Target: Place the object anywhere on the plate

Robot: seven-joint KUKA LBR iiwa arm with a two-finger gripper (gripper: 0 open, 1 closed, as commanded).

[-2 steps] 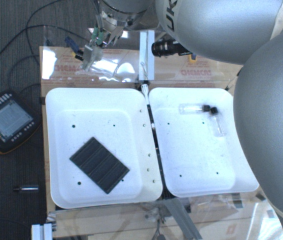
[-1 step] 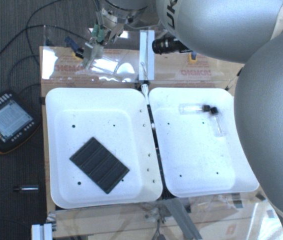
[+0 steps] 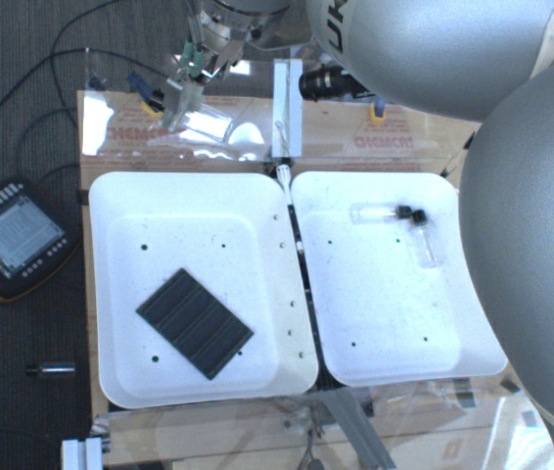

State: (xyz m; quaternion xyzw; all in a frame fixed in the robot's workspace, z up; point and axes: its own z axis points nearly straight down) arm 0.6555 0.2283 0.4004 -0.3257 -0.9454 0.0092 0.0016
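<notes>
Bench [image 3: 375,137] bearing two white bins: left bin [image 3: 111,213] touching right bin [image 3: 375,360]; possibly clear sheeting beyond them.

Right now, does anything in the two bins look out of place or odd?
Nothing looks spilled or broken. The dark ribbed plate lies askew, turned diagonally in the left bin. The clear L-shaped object with a black joint lies in the right bin, not on the plate. The gripper hangs beyond the bins' far edge.

Clear L-shaped tube [image 3: 406,222], right bin; dark plate [image 3: 195,322], left bin
</notes>
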